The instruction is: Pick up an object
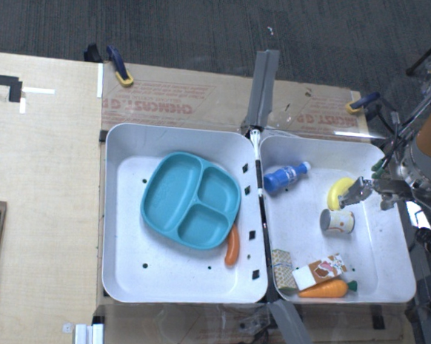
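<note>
Camera view: tool (360,191) (fingers spread, holding nothing) just beside yellow object (340,191), above small cup (337,221).

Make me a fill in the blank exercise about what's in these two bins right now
1. The divided blue plate lies in the ____ bin.
2. The blue bottle lies in the ____ bin.
3. The sausage lies just outside the plate's ____ edge.
4. The gripper sits beside a ____ object in the right bin.

Missing words: left; right; right; yellow
</note>
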### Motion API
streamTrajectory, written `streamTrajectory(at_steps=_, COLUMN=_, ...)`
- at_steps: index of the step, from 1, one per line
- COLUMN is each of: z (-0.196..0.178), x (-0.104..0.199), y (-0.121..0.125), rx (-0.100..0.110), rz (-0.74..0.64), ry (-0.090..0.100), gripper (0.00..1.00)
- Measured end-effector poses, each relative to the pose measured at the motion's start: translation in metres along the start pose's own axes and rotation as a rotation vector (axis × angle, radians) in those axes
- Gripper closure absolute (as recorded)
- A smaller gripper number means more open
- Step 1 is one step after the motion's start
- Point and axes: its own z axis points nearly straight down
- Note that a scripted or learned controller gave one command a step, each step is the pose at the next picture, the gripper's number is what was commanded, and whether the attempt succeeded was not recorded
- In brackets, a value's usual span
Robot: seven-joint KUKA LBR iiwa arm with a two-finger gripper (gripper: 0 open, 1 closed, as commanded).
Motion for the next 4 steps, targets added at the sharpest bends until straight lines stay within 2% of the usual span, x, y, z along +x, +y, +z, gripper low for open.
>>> streamTrajectory(at_steps=1, z=0.108, x=-0.015, y=0.047, rx=-0.004, rz=-0.073, ry=-0.001, gripper=0.0)
streamTrajectory(at_steps=2, z=0.098, x=-0.016, y=0.047, rx=-0.004, rz=-0.07, ry=-0.002, gripper=1.0)
streamTrajectory(at_steps=3, z=-0.04, x=0.024, y=0.016, rx=-0.002, rz=-0.094, ry=-0.002, gripper=1.0)
streamTrajectory(at_steps=4, z=0.025, x=0.03, y=0.051, rx=0.002, rz=0.002, ry=0.0, gripper=1.0)
